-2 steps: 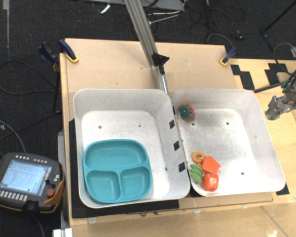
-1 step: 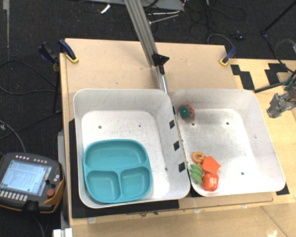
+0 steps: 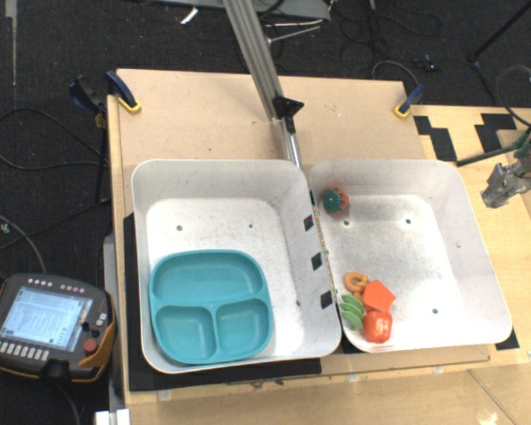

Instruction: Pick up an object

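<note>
The right bin (image 3: 442, 237) holds several small objects. A teal and orange ball (image 3: 334, 201) lies near its back left corner. At its front left sit an orange ring (image 3: 356, 282), an orange block (image 3: 379, 296), a green piece (image 3: 350, 309) and a red tomato-like piece (image 3: 377, 327), all bunched together. My gripper (image 3: 503, 187) is a small grey shape at the far right, above the bench just outside the right bin's right rim and well away from every object. Nothing is seen in it.
The left bin (image 3: 203, 184) holds a teal divided tray (image 3: 211, 306) at its front. A slanted metal pole (image 3: 252, 42) rises behind the bins. Yellow clamps (image 3: 129, 105) sit at the bench's back corners. A teach pendant (image 3: 44, 321) lies on the floor at left.
</note>
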`<action>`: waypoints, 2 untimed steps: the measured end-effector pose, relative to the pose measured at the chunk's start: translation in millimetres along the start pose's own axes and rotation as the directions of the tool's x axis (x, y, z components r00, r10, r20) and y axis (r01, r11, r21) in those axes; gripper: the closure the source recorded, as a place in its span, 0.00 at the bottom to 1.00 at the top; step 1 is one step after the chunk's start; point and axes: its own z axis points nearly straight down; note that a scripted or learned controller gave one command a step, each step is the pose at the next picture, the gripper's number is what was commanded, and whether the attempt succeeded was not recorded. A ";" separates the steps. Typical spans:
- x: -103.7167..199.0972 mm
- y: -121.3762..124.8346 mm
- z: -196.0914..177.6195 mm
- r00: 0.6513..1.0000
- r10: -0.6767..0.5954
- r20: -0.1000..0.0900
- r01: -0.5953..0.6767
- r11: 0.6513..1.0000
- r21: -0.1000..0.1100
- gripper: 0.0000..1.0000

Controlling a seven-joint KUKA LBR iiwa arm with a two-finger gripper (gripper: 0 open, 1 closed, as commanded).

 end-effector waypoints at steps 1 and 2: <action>0.2 0.9 -9.7 1.000 -0.002 0.001 0.002 1.000 -0.002 1.00; 0.4 1.8 -19.5 1.000 -0.004 0.002 0.004 1.000 -0.003 1.00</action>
